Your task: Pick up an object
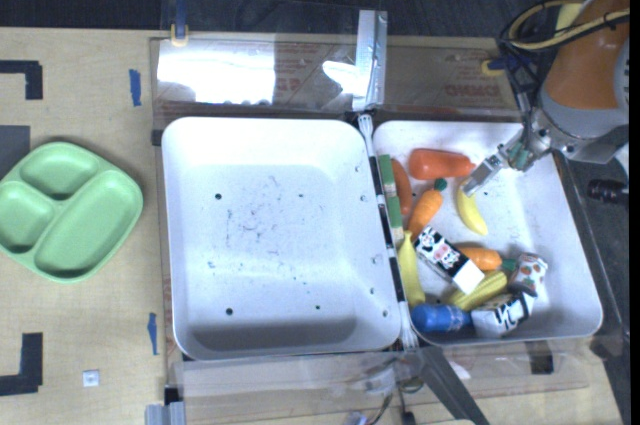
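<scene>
The right bin (560, 243) holds several toy foods in a pile. An orange-red piece (438, 162) lies at the back, with a carrot (425, 208) and a small yellow banana (470, 211) just in front of it. Further forward are a long banana (408, 268), a black-and-white patterned box (440, 253), a yellow stick (480, 291), a blue object (435, 318) and a white-and-black piece (510, 313). My gripper (487, 171) hangs over the back of this bin, just right of the orange-red piece and above the small banana. Nothing shows in its grasp.
The left bin (265, 233) lies beside the right one, and a green strip (392, 198) runs along the divider. A green divided plate (65, 208) rests on the bench at far left. A clear plastic panel (270, 63) stands behind the bins. The grey arm with its orange band (590, 63) enters from the upper right.
</scene>
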Controlling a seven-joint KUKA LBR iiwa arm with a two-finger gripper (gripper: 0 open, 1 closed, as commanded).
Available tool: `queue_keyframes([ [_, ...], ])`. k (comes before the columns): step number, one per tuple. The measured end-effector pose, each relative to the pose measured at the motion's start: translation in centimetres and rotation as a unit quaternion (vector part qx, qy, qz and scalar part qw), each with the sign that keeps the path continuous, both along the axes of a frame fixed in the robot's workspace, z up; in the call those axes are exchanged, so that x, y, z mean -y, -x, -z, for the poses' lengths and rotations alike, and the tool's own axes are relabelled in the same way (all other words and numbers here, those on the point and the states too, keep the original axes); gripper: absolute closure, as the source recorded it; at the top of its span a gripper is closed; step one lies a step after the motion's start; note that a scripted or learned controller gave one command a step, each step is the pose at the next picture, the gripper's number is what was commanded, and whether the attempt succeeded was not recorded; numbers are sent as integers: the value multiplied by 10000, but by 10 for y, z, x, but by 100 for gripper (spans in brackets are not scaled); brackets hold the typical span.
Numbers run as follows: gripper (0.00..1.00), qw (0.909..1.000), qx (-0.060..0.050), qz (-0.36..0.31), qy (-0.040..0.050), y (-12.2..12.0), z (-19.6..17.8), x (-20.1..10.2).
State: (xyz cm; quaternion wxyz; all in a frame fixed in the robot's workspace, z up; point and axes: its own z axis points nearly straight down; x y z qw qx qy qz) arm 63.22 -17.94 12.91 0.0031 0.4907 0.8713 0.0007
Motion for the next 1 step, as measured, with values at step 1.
queue_keyframes([
  [1, 0, 9996, -39, -266, -3, -25, 43, 3],
])
